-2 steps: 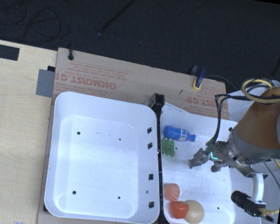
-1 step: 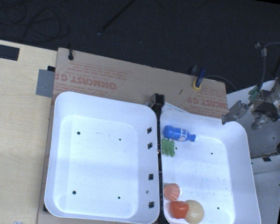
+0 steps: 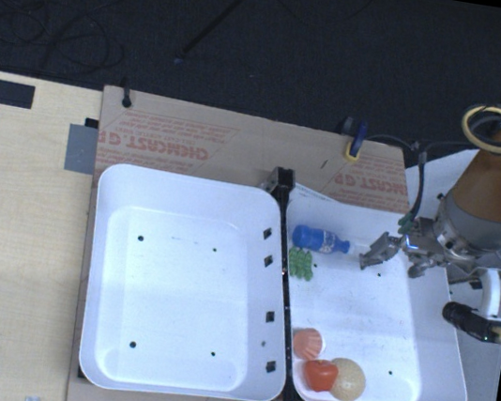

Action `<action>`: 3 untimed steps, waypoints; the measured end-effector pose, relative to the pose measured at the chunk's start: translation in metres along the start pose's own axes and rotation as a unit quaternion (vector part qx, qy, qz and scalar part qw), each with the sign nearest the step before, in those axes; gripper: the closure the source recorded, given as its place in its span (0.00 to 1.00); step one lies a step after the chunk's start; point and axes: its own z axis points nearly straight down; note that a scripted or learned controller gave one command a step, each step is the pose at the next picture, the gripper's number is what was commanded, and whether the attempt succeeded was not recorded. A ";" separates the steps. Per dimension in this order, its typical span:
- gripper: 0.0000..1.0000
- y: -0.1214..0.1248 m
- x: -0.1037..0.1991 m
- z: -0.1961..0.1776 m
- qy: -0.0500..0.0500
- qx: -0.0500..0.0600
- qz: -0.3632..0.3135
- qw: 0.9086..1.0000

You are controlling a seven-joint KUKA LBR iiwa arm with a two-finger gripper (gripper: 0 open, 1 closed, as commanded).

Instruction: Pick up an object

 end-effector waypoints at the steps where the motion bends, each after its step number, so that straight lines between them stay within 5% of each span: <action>1: 0.00 0.001 -0.046 -0.092 -0.004 -0.011 0.000 1.000; 2: 0.00 -0.096 -0.024 -0.113 0.000 -0.005 0.001 1.000; 3: 0.00 -0.041 -0.043 -0.030 -0.001 -0.004 -0.002 1.000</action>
